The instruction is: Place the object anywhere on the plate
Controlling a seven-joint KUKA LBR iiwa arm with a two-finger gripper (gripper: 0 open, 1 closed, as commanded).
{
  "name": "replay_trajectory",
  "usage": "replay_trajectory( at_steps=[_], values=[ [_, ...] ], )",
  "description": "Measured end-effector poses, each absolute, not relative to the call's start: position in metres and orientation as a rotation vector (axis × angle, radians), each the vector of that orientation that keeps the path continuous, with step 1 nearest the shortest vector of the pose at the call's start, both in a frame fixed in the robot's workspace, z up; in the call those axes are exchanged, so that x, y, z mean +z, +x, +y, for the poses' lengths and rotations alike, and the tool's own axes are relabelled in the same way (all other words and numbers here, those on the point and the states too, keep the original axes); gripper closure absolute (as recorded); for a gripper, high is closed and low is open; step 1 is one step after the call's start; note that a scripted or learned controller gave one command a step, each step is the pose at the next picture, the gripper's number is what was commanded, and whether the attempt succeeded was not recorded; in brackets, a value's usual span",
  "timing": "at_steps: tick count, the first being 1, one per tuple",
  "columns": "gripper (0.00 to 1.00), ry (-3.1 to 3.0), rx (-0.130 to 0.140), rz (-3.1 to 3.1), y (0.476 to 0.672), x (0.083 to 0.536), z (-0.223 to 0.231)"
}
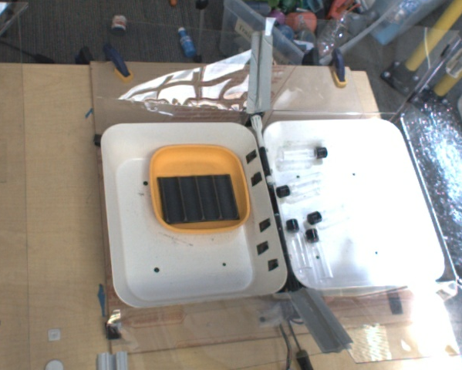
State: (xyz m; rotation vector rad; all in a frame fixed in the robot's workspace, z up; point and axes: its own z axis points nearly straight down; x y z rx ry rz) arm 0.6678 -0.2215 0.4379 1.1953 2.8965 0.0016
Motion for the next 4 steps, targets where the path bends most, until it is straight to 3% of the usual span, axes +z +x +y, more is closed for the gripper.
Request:
replay_trajectory(
  at_steps=[2,4],
  values=[
    [1.00,0.124,0.000,3.131,0.6593,0.4388,-0.2220],
    [1.00,-0.910,-0.006,2.994,0.6680,0.4386,-0.2218]
  ],
)
